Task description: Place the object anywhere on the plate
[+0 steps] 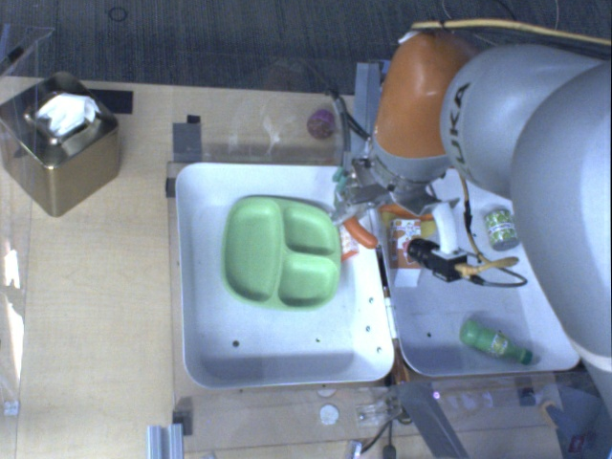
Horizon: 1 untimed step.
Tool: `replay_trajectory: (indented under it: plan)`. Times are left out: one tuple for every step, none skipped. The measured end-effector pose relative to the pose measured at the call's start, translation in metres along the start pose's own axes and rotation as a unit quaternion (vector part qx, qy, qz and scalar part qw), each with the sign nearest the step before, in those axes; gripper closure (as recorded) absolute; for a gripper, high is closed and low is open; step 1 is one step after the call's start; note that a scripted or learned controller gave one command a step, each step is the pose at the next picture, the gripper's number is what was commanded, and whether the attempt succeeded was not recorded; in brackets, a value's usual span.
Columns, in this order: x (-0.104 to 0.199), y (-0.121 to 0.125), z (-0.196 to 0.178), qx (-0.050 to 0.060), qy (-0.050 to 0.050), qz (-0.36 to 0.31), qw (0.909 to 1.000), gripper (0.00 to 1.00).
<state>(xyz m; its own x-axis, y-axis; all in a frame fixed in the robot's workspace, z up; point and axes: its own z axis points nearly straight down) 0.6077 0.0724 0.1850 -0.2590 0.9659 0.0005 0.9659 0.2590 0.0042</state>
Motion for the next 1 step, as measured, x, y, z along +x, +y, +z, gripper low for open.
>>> replay_trajectory:
  plan:
    - [-0.0005,0.0000,-0.0002,0.000,0.000,0.000,1.0000,0.00]
